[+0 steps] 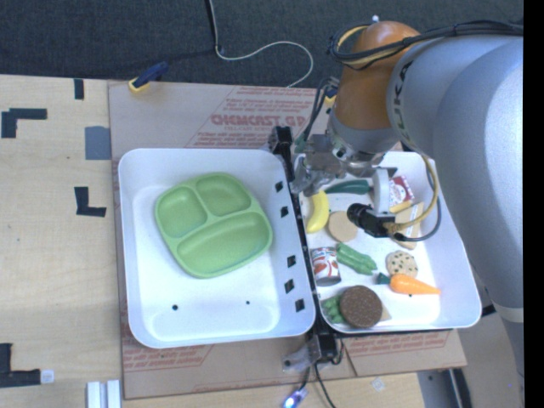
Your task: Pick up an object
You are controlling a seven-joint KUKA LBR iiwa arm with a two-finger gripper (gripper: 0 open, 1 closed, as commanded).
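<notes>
Two white bins (pixel 136 253) on cardboard (pixel 212 117), wooden bench (pixel 51 253), dark carpet (pixel 102 15)

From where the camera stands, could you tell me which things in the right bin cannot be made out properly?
- Gripper: the wrist covers its fingers, so their state is unreadable.
- Banana: its upper end sits under the gripper body.
- Packet with red print: partly behind the arm's cables, label too small to read.
- Small can: label too small to read.
- Right bin: its far corner is covered by the arm.
</notes>
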